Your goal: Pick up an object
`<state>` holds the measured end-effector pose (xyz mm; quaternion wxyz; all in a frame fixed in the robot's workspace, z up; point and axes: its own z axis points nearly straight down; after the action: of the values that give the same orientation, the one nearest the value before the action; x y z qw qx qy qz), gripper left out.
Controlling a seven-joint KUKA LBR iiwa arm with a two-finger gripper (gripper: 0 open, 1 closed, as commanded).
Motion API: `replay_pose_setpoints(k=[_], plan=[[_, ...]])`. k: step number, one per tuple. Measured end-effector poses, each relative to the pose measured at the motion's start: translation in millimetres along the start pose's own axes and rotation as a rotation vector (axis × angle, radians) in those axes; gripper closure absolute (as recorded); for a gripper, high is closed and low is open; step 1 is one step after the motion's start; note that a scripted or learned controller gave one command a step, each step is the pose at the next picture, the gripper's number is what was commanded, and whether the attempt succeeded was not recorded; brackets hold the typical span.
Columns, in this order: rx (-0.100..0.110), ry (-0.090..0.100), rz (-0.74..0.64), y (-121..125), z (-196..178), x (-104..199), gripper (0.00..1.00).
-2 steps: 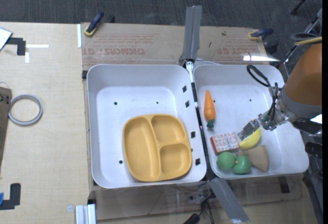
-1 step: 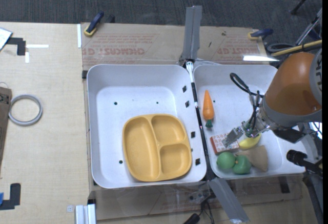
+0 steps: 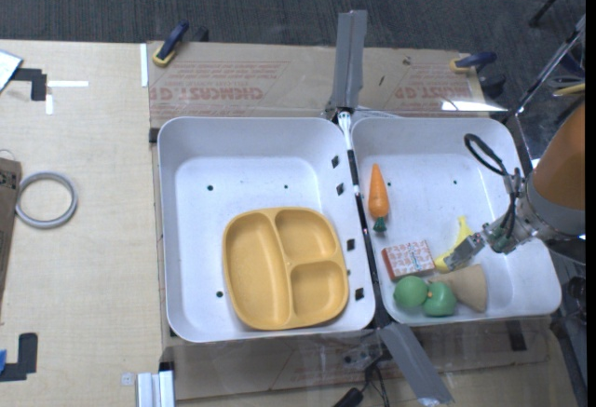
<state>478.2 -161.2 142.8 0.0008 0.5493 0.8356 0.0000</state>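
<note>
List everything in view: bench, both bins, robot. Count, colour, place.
bins: 2, white, side by side on the bench
divided plate: 1, yellow, left bin, near side
carrot: 1, orange with a green top, right bin, beside the divider
patterned box: 1, red and white, right bin, near side
round green things: 2, green, right bin, near edge, touching
cone: 1, tan, right of the green pair
yellow piece: 1, yellow, right bin, at the gripper; too small to identify
tape roll: 1, grey, bench left of the bins
clamps: 2, blue, far side behind the bins
arm: 1, grey with an orange band, from the right
gripper: 1, low over the right bin
</note>
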Motion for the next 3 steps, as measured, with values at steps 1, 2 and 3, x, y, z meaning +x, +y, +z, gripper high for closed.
replay_pose_setpoints(k=[1,2,3], plan=[[-0.004,-0.003,0.005,32.4,47.1,1.0,0.00],[-0.005,0.000,0.007,33.2,38.1,1.5,1.00],[-0.007,-0.006,0.281,61.7,46.4,22.8,1.00]])
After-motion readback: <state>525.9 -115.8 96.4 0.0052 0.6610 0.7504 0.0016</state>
